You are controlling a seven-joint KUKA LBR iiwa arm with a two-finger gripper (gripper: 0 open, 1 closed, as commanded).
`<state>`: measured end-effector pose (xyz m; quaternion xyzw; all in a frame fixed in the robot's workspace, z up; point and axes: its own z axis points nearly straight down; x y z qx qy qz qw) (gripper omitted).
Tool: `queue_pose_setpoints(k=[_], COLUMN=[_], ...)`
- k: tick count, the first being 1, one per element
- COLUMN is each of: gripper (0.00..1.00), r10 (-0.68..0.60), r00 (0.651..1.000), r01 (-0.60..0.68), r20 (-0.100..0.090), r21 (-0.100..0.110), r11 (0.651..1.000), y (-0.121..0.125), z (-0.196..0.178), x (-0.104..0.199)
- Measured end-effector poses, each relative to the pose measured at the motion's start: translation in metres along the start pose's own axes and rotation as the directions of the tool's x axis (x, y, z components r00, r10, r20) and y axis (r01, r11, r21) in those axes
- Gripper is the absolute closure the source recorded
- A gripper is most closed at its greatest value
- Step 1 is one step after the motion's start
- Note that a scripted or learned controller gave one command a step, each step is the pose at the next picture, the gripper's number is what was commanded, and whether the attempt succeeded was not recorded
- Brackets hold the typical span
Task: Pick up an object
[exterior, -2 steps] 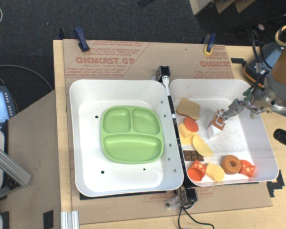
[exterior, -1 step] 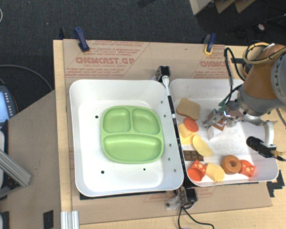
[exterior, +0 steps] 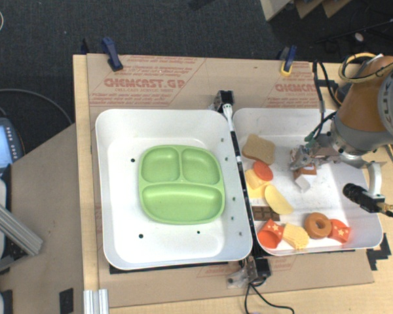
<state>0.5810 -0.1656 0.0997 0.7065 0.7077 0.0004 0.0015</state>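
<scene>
My gripper (exterior: 305, 164) hangs low over the upper middle of the right bin (exterior: 354, 241), on the grey arm with its orange band (exterior: 367, 106). A small red-brown piece (exterior: 308, 170) sits right at the gripper's tip, and a pale grey bit (exterior: 302, 182) lies just below it. Whether the piece is held is unclear. To the gripper's left lie a brown toast slice (exterior: 259, 149), an orange-red round (exterior: 262, 171) and a yellow wedge (exterior: 278, 200). Along the bin's front edge are a donut (exterior: 318, 226), a red-orange piece (exterior: 270, 234), a yellow chunk (exterior: 297, 237) and a red piece (exterior: 340, 231).
The left bin (exterior: 111, 175) holds a green divided plate (exterior: 181, 184). A dark chocolate bar (exterior: 262, 212) lies beside the divider between the bins. A black part (exterior: 361, 199) juts over the right bin's right side. Blue clamps (exterior: 111, 53) hold the cardboard base at the back.
</scene>
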Motion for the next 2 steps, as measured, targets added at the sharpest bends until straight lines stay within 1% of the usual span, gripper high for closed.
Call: queue_pose_setpoints(k=[1, 2], gripper=[1.0, 1.0], r10=[-0.003, -0.009], r00=[1.0, 1.0], r01=[0.004, 0.009], r20=[-0.006, -0.004], r21=[0.006, -0.009], r11=[1.0, 1.0], y=[-0.008, 0.02], z=[-0.004, -0.098], x=[0.061, 0.152])
